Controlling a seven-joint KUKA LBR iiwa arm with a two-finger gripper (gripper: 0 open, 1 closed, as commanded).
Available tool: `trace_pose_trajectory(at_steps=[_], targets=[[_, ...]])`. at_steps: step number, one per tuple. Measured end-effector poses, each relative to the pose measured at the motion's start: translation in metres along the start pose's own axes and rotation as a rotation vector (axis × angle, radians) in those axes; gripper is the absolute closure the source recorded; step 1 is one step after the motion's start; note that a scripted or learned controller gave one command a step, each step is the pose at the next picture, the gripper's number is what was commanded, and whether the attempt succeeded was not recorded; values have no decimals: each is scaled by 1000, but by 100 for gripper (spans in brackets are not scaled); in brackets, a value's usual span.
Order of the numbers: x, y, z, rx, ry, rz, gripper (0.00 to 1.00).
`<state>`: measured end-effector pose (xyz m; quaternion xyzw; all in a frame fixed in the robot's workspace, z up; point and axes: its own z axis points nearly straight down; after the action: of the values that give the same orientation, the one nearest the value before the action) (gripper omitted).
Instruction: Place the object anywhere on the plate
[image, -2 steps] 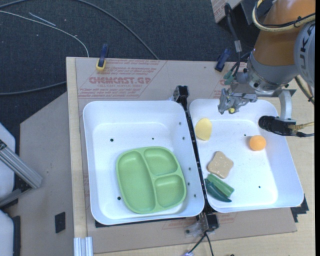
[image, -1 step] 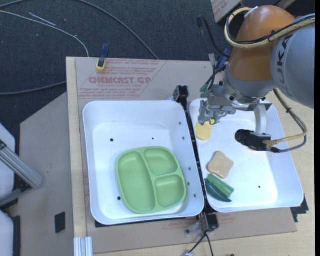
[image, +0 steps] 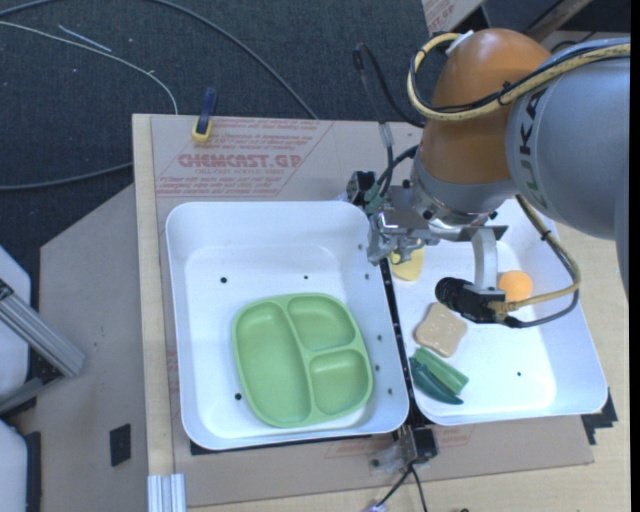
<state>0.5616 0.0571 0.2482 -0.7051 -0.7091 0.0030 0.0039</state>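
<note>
A light green divided plate (image: 298, 357) lies in the left white bin (image: 200, 260), toward its front. My gripper (image: 396, 246) hangs over the near-left part of the right bin (image: 560, 385), close to the wall between the two bins. A pale yellow object (image: 408, 266) shows directly beneath the gripper, partly hidden by it. I cannot see if the gripper touches it.
In the right bin lie an orange ball (image: 516, 287), a tan bread-like slice (image: 441, 330) and a green object (image: 438, 376) near the front. The arm's large grey and orange body covers the back of the right bin.
</note>
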Motion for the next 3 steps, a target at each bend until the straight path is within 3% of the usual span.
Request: trace_pose_trajectory(at_steps=[1,2,3], targets=[[46,-37,19,2,-1,0,100],[80,-48,38,1,-2,1,100],[84,-50,35,-2,-2,4,100]])
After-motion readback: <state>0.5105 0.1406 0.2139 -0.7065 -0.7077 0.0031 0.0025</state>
